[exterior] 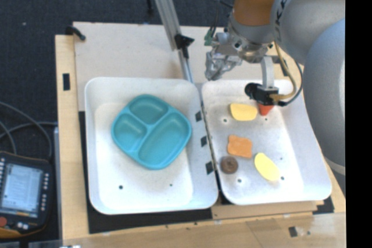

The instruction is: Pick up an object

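Note:
The right bin [302, 154] holds a yellow oblong piece [243, 111] near its back, an orange square piece [239, 146] in the middle, a round brown piece [229, 165] near the left wall and a yellow oval piece [267, 166] toward the front. A small red thing [265, 108] sits just right of the yellow oblong piece, partly under a black cable clip. My gripper [218, 68] hangs above the back left corner of the right bin, apart from all the pieces. Nothing shows between its fingers.
The left bin [99, 183] holds a teal divided plate [152, 130]. A slanted metal post [168, 14] rises behind the bins, close to the left of the gripper. The grey arm covers the upper right. A control pendant [20, 191] lies off the bench at the lower left.

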Motion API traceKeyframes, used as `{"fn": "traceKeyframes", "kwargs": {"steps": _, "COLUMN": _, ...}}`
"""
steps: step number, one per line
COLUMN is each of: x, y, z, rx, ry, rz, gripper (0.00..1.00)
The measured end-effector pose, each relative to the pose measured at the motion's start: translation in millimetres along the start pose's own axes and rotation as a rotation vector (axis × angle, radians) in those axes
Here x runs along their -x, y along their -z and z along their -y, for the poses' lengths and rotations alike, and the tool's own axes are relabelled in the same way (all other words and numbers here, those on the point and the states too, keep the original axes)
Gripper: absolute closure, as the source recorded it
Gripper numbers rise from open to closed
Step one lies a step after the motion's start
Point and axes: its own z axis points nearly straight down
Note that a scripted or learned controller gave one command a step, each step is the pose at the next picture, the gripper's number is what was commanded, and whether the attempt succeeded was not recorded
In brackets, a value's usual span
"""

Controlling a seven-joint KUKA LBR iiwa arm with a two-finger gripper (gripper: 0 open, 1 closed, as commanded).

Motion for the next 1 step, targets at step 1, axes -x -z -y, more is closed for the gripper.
{"fn": "traceKeyframes", "kwargs": {"steps": 1, "x": -50.9, "y": -0.5, "z": 2.8, "rx": -0.002, "ry": 0.0, "rz": 0.0, "gripper": 1.0}}
